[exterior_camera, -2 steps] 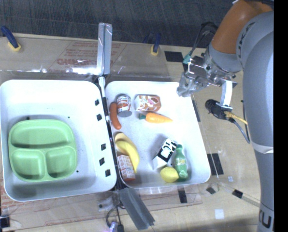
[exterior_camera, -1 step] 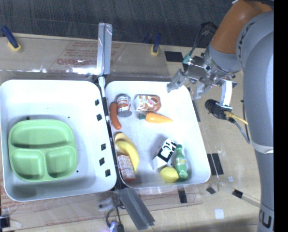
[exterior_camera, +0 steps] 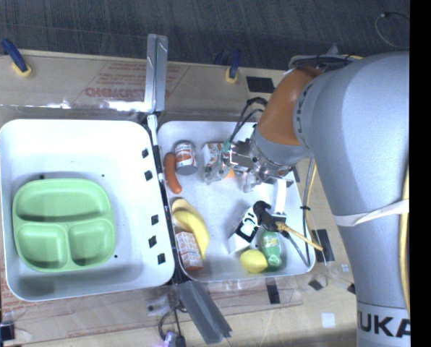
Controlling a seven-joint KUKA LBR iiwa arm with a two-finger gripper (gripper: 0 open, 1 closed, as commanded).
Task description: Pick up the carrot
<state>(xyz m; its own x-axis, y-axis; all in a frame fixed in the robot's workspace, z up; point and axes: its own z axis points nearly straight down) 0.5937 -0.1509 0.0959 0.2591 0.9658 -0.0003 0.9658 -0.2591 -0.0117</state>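
The carrot point(exterior_camera: 172, 173), a short orange-red stick, lies in the right bin point(exterior_camera: 288, 132) against its left wall, just below a small tin can point(exterior_camera: 185, 157). My gripper point(exterior_camera: 225, 163) hangs low over the upper middle of that bin, a short way to the right of the carrot and the can. The grey arm with its orange band point(exterior_camera: 280, 118) reaches in from the right and hides the bin's upper right part. A small orange patch shows at the gripper's tip, and I cannot tell what it is.
A banana point(exterior_camera: 190, 223) and a red-labelled can point(exterior_camera: 189, 250) lie by the right bin's left wall. A lemon point(exterior_camera: 253, 260), a green bottle point(exterior_camera: 271, 248) and a black-and-white item point(exterior_camera: 252, 223) sit at its lower right. The left bin holds a green divided tray point(exterior_camera: 62, 223).
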